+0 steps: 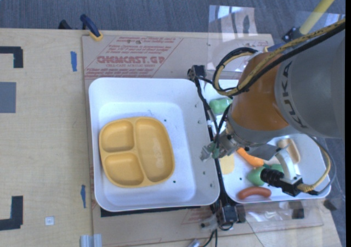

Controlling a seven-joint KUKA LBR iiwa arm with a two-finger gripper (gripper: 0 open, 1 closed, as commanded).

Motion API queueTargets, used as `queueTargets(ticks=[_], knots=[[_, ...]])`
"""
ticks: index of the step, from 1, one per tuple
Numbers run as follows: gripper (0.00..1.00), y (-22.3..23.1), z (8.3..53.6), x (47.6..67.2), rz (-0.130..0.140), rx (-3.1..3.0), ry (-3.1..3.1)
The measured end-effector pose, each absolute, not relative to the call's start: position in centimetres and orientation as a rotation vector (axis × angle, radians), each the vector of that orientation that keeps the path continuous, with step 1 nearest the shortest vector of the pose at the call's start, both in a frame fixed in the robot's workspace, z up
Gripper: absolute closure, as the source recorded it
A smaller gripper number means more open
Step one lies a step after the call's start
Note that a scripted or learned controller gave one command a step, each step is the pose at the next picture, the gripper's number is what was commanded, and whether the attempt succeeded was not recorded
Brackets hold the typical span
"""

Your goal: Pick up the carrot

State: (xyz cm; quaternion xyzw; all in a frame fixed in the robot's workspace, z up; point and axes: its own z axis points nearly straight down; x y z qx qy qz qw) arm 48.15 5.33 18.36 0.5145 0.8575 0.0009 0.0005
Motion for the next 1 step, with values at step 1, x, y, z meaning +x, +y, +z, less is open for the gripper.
queueTargets(ticks=[1], knots=[[1.00,-2.15,21.16,48.03,0.001,1.169,2.910]])
